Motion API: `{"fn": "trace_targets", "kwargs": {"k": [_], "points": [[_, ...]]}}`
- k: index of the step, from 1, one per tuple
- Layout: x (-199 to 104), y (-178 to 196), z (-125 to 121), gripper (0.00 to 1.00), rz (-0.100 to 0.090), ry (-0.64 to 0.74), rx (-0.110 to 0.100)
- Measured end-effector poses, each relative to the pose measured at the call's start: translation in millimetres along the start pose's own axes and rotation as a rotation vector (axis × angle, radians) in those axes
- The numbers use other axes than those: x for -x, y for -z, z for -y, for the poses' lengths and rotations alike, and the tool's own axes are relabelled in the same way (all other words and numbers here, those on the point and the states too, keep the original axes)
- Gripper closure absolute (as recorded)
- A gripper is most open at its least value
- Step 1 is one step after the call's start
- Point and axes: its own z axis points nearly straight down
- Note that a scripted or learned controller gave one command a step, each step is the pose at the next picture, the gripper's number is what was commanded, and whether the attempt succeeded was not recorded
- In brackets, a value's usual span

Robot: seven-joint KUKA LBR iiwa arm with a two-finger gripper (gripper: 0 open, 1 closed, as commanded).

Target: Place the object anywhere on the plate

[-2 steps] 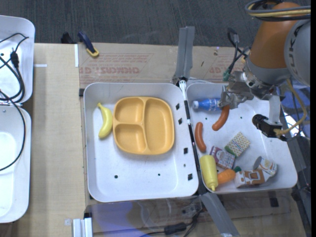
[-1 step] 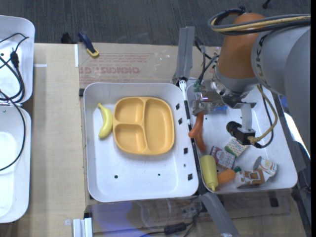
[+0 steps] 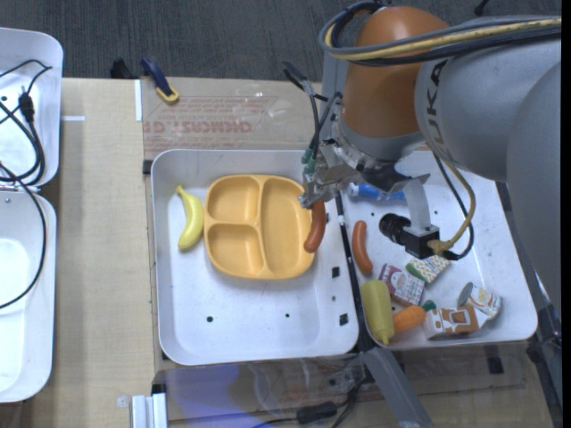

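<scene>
One sausage [image 3: 315,227] hangs from the closed claw [image 3: 312,200] at mid-frame, pinched at its top end, its lower end over the right rim of the yellow plate [image 3: 254,226]. Let go here, I judge it could tip off the rim and roll into the white bin [image 3: 250,328].

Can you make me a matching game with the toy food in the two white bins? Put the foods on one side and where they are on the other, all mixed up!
Things:
1. banana
2. yellow plate
3. sausage that lies alone
4. carrot

Places:
A. right bin, near its front edge
B. left bin, against the plate's left side
C. right bin, beside the wall between the bins
D. middle of the left bin

Pairs: 1-B, 2-D, 3-C, 4-A
</scene>
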Motion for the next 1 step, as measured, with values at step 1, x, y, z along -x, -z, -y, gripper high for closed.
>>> {"fn": "trace_targets", "kwargs": {"k": [1], "points": [[0.3,0.1,0.0,0.00,0.000,0.000,0.000]]}}
